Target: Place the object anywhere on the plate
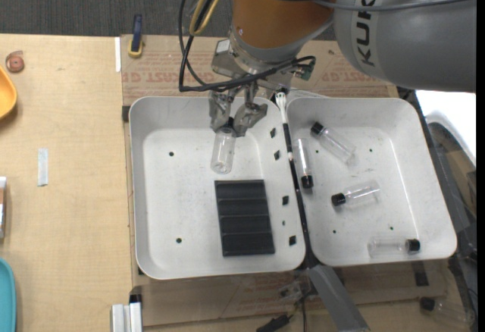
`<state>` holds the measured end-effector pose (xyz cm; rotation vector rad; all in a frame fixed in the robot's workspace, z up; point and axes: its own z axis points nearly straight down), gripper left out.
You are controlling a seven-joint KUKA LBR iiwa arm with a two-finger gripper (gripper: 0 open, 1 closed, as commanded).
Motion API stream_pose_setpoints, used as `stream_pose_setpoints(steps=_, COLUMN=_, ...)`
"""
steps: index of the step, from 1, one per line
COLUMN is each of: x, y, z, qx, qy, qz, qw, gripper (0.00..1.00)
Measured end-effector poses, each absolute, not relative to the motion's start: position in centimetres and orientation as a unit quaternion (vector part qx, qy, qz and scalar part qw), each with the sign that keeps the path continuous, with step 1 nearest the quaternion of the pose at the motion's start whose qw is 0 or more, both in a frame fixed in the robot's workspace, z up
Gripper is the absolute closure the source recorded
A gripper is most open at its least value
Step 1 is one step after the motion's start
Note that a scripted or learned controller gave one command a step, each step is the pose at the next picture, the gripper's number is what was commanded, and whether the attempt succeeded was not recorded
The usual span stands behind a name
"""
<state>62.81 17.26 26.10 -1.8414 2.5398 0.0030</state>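
The gripper [235, 120] hangs over the far part of the left bin [155, 247], its two fingers narrowed onto the upper end of a clear vial [222, 153]. The vial's top sits between the fingertips, so it is held there. Its long axis runs roughly from the bin's far edge toward the near edge, tilted only slightly, with the gripped end pointing to the far side and the free, rounded end pointing toward the near side. The free end is just below the gripper; whether it touches the bin floor or hangs just above it cannot be told.

Directly on the near side of the vial, apart from it, lies the black ribbed plate [244, 217], a dark rectangle with cross ridges, its long side also running far to near. It rests on the left bin's floor, toward the bin's near right corner and close to the wall shared with the right bin [424, 171].

In the right bin lie four more clear vials with black caps. One [305, 164] lies along the shared wall, cap toward the near side. One [331, 138] lies slantwise near the far edge, cap toward the far left. One [355, 196] lies near the middle, cap to the left. One [394, 246] lies by the near right corner, cap to the right.
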Motion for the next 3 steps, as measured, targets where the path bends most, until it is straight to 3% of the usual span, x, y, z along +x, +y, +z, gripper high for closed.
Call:
stream_pose_setpoints(steps=1, x=66.0, y=20.8, z=22.8, qx=-0.638, qy=0.77, qz=0.0012, qw=0.003, gripper=1.0)
stream_pose_setpoints(steps=2, x=60.7, y=22.0, z=26.2, qx=-0.672, qy=0.741, qz=0.0011, qw=0.002, gripper=1.0)
stream_pose_setpoints(steps=3, x=57.5, y=21.8, z=28.0, qx=-0.693, qy=0.721, qz=0.0008, qw=0.001, gripper=1.0)
